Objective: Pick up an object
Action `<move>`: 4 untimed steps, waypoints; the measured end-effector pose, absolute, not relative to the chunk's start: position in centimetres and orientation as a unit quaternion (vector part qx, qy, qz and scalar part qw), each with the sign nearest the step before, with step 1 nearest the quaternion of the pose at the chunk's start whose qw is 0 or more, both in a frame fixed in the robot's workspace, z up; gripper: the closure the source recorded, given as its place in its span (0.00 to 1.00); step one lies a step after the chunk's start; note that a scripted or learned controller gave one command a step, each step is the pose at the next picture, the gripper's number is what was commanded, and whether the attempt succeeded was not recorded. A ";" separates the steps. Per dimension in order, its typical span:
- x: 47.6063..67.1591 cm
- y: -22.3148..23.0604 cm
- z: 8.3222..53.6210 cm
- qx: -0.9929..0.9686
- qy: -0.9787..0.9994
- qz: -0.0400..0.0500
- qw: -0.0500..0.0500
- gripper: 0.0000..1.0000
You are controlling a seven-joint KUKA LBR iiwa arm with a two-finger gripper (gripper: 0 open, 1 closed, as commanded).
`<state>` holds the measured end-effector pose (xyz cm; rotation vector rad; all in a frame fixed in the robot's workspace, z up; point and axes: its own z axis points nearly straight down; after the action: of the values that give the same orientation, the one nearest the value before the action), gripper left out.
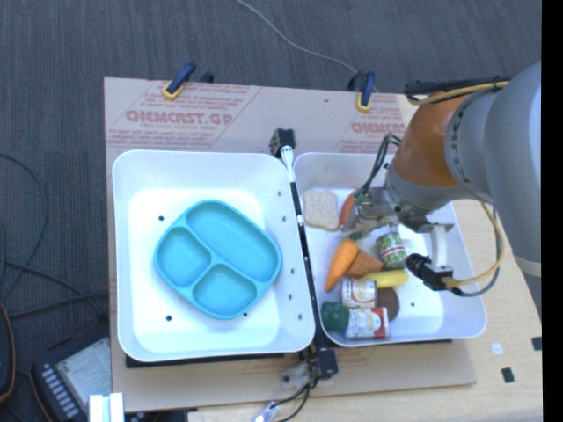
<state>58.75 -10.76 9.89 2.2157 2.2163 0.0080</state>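
A black box with buttons [60, 381] sits at the near left corner, on the grey floor. Next comes the brown board [220, 117] with two white bins on it, side by side.

In the near end of the right bin [457, 323] a red and white can [365, 323] lies on its side. A green toy [332, 315] touches its left end. Just behind them stands another small can [359, 290], with a brown lump [388, 304] on its right. A yellow stick [390, 279] lies flat behind that, going left to right.

The orange carrot [339, 265] is in the middle of the right bin, near its left wall. It lies at a slant. Its thin tip points to the near left and its fat end points to the far right, up at the gripper. A small jar with a green label [392, 250] is just to its right.

The gripper [371, 211] hangs over the far half of this bin, just behind the carrot. I cannot tell if it is open or closed, and I see nothing held in it. A piece of toast [321, 209] lies flat to its left.

The left bin [132, 323] holds one blue plate [218, 258] with three parts. The plate lies flat, with its long side going from far left to near right.

At the far edge of the board are two blue and yellow clips [179, 79]. A thin wire [264, 16] runs over the floor behind them.
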 end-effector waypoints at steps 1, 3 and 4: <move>62.8 -7.2 23.1 0.707 0.708 0.001 0.002 1.00; 60.0 -11.8 9.6 0.707 0.707 0.001 0.002 0.00; 55.4 -10.4 8.9 0.708 0.707 0.003 0.005 0.00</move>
<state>55.43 -10.39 8.85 2.2155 2.2124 0.0079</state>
